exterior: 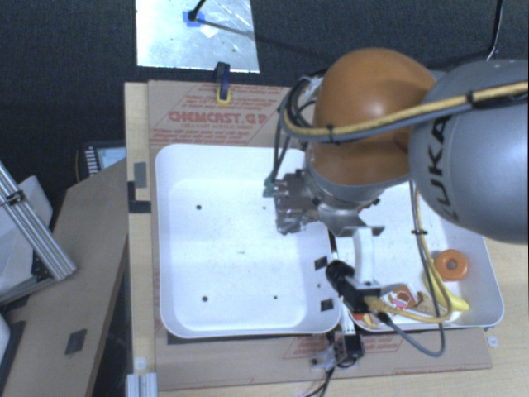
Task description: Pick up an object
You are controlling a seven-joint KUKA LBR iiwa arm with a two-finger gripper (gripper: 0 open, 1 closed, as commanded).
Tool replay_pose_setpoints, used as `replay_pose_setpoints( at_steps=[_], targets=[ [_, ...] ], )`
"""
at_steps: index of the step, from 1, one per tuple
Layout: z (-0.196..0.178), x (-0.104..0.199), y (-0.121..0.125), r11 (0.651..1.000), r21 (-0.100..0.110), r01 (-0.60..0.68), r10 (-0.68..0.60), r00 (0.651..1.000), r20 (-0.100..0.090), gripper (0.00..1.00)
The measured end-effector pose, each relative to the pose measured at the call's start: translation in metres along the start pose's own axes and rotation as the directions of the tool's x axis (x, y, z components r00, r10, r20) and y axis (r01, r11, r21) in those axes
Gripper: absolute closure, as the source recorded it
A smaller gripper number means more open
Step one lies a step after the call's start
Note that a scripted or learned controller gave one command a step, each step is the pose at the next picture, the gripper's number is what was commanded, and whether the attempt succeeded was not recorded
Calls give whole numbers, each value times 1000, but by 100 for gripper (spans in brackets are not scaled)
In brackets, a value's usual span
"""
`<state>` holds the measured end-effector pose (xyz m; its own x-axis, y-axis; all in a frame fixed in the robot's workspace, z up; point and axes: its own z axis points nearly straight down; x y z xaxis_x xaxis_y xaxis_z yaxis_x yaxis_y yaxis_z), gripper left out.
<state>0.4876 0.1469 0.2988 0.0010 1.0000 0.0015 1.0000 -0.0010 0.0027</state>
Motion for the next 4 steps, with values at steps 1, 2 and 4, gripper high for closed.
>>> replay_pose_setpoints(
  at_steps=[1,2,4],
  targets=[
    [0,0,0,1000,0,0,0,1000,0,0],
    [0,0,0,1000,0,0,0,1000,0,0],
    [-213,89,-2,1000,-9,9,-9,1000,-6,0]
  ],
)
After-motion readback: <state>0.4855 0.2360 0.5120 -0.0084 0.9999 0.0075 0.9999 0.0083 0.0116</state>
